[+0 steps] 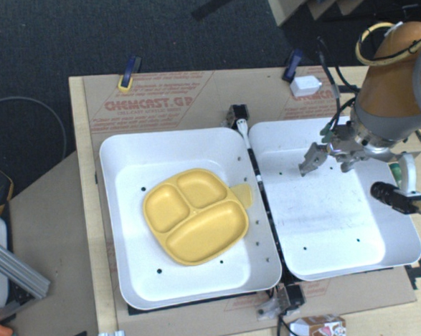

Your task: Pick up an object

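Tool (328, 159) open, holding nothing, over right bin (346, 255); yellow divided plate (194, 216) in left bin (127, 205); dark carpet around bench.

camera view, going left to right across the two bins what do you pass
left bin → yellow tray → right bin → gripper

yellow tray (194, 215) — left bin (120, 206) | end effector (325, 157) — above right bin (332, 256), nothing held
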`<action>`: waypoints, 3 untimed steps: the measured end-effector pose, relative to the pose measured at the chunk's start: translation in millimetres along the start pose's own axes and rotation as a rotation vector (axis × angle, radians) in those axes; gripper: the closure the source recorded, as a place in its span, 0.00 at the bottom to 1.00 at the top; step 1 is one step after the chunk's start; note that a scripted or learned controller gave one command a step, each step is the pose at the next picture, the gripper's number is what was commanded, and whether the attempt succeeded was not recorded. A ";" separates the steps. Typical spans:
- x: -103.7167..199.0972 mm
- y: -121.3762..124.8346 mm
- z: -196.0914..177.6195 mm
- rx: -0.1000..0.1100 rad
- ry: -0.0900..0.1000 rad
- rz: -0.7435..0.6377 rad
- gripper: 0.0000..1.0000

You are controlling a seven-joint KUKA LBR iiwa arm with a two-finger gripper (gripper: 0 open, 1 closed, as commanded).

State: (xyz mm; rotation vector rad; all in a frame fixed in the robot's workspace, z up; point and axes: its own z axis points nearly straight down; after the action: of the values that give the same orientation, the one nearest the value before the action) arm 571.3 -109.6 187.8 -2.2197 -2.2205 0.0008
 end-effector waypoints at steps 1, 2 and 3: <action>23.1 -60.7 -151.5 -0.013 -0.002 -0.003 0.00; 105.3 -88.8 -194.2 -0.008 0.001 -0.009 0.00; 101.2 -87.1 -202.2 -0.008 -0.002 -0.002 1.00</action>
State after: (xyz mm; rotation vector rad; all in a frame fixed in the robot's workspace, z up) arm 484.5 -8.7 390.2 -2.2226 -2.2274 -0.0059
